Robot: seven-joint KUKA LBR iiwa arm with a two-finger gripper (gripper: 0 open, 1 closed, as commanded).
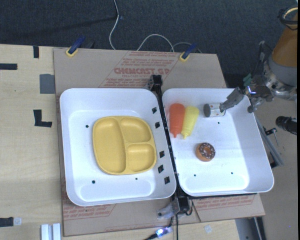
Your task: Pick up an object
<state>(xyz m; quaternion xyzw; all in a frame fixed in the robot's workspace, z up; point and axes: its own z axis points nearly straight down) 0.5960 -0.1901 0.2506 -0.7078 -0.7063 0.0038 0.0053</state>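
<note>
This looks like a robot lab. A wooden table (20, 134) has black tape marks (40, 119) on it. A cardboard sheet (140, 69) is held down by blue and yellow clamps (75, 46). Two white bins (75, 104) sit side by side. A white cable (115, 24) runs over dark carpet (190, 9).

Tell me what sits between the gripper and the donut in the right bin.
Nothing: in the camera view, just bare white bin floor lies between the gripper and the donut. The yellow bottle and orange bottle lie off to the left.
</note>
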